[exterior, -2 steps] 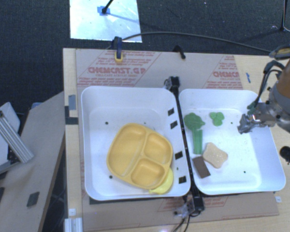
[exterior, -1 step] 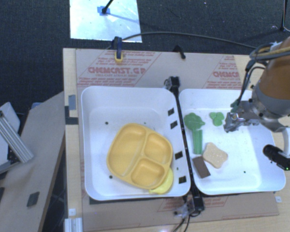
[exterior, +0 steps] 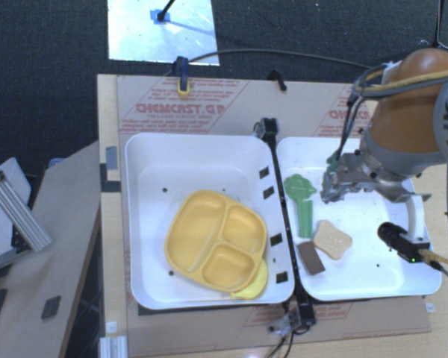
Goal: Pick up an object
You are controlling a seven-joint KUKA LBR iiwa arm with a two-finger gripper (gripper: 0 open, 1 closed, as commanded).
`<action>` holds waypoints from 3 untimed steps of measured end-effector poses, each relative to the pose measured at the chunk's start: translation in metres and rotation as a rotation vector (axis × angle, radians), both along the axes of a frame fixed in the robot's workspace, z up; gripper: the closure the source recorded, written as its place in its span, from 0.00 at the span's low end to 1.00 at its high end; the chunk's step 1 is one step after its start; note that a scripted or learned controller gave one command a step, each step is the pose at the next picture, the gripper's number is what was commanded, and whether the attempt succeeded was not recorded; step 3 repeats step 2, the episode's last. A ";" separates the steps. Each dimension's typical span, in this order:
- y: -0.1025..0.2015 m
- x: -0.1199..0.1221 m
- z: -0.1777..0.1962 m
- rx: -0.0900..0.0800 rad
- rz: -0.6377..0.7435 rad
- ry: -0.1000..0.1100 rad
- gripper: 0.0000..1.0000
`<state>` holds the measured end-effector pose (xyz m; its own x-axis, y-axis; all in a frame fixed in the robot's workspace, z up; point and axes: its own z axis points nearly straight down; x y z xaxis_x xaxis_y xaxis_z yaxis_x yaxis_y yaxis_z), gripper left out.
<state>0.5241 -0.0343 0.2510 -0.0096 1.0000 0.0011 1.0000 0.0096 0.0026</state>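
Two bins sat side by side. The gripper (exterior: pixel 334 187) hung in the right bin (exterior: pixel 373 282), just beside the green toy (exterior: pixel 302 200); its jaw state could not be told.

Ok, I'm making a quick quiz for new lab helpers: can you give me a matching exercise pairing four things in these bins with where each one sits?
Things:
1. yellow divided tray
2. green toy
3. tan slice
4. brown block

Places:
A. right bin, against the divider wall, just below the gripper
B. right bin, nearest its front edge
C. left bin, tilted across its floor
D. right bin, middle, between the green toy and the black part of the arm

Pairs: 1-C, 2-A, 3-D, 4-B
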 end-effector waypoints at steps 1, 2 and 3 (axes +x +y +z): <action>0.052 0.006 0.004 0.000 0.001 0.000 1.00; 0.107 0.003 0.004 0.001 0.001 0.001 1.00; 0.107 0.003 0.004 0.001 0.001 0.001 1.00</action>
